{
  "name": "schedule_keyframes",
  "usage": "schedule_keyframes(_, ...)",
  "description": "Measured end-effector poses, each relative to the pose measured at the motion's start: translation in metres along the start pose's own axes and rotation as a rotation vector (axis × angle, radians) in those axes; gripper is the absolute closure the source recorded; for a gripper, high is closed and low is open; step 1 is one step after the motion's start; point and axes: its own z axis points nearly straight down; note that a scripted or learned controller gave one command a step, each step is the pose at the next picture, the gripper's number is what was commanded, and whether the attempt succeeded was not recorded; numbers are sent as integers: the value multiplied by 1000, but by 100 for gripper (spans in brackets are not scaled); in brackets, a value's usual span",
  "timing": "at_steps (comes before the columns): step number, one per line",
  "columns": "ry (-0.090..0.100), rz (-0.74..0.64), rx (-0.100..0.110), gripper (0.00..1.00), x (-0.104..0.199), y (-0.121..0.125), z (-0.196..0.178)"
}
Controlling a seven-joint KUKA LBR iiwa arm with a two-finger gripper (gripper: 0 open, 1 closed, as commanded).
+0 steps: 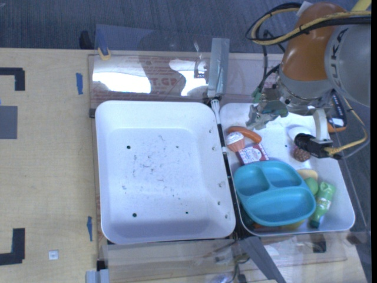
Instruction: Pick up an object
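Observation:
The right bin [344, 208] holds a blue divided plate [274, 192], a small red-and-white packet [252, 154], an orange curved piece with a white cap [241, 135], a green bottle [321, 200], a yellow-green item [308, 180] and a dark brown ball [302, 154]. My gripper [263, 114] hangs over the bin's far left part, just above and right of the orange piece. Nothing shows between its fingers.
The left bin [159, 170] lies beside the right one, with a ridge between them. A clear panel and a grey post [218, 66] stand behind the bins. Black and yellow cables [321, 145] trail off the arm over the right bin's far side.

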Motion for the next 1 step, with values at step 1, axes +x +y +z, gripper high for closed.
schedule_keyframes(1, 0, 0, 0, 0, 0, 0, 0)
